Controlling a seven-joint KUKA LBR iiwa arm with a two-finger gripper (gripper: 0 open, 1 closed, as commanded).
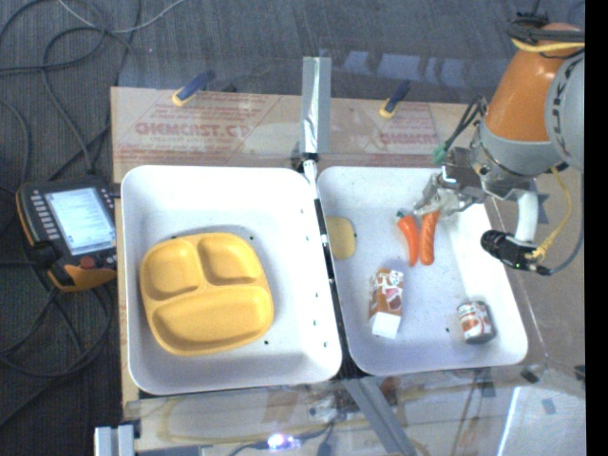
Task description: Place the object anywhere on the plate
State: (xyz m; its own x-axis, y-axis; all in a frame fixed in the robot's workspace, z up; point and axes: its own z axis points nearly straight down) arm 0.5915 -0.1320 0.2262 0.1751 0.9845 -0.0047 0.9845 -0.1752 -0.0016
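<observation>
End effector point(429, 204), fingers parted, over right bin point(494, 350) on cardboard-topped bench point(237, 131), grey carpet point(95, 65) around

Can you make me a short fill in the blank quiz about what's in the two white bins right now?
1. The yellow plastic compartment plate lies in the ____ bin.
2. The grey two-finger gripper hangs just above the ____ carrot-shaped toy.
3. The small round can sits near the right bin's ____ right corner.

Missing words: left; orange; lower
</observation>
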